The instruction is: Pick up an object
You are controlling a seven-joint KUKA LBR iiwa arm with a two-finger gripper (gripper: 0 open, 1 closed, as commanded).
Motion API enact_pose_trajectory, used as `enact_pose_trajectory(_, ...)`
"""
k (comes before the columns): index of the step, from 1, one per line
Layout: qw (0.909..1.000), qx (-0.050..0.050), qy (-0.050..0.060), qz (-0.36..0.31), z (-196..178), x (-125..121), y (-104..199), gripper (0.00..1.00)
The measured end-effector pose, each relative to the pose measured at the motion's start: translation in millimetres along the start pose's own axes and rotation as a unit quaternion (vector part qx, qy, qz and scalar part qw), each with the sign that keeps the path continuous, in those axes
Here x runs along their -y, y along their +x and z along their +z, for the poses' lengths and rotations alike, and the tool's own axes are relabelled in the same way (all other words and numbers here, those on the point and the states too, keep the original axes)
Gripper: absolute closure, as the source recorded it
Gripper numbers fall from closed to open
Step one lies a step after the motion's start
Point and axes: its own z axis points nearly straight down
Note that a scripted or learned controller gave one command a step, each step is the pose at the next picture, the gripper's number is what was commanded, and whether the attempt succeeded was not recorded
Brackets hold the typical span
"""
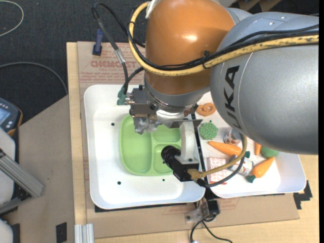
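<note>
arm point(263, 85) overlaps green tray point(134, 153), left bin point(101, 135) | carrot point(225, 148), green ball point(208, 130): right bin point(288, 178)

We see a tan bench point(76, 135) with red lettering point(109, 65) printed on it, just beyond the far edge of the left bin point(101, 151). This shallow white bin sits directly on the bench, and the right bin point(288, 180) lies against its right side.

Arm point(263, 80) outstretched; gripper point(143, 124) — apparently — pointing down
</note>
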Motion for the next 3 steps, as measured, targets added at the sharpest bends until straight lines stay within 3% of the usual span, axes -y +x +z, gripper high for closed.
enact_pose_trajectory(1,1.0000,-0.003,-0.007,-0.002,-18,-2,1,1.00)
enact_pose_trajectory(3,1.0000,-0.004,-0.008,-0.003,-39,-2,2,1.00)
